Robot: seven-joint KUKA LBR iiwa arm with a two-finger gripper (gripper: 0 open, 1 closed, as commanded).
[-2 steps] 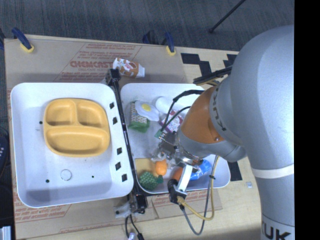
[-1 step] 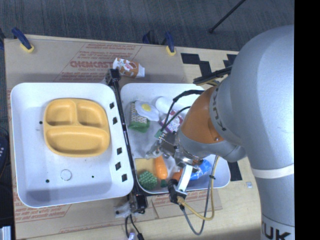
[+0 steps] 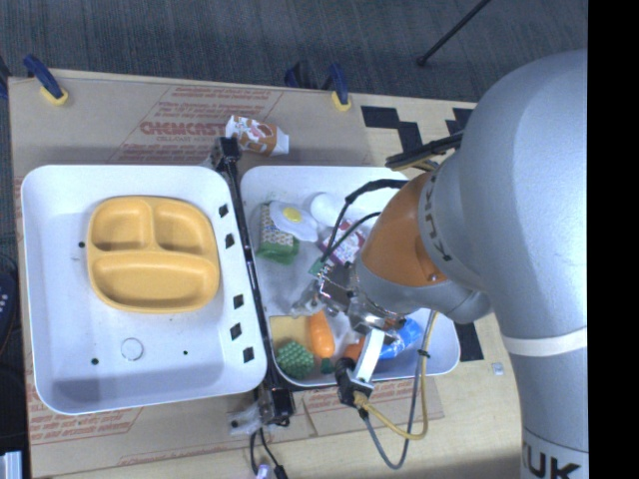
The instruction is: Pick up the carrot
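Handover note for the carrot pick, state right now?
Gripper: low in the right bin, right beside the carrot; finger state can't be read from this angle.
Carrot: lying in the right bin's near part, next to a green toy.
Left bin: holds a yellow divided tray.
Done: arm has reached the carrot.
Left: confirm a grasp, then lift the carrot.

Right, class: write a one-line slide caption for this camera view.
Grey arm's tool hovers over the small orange carrot in the right white bin; yellow divided plastic plate sits in the left white bin.
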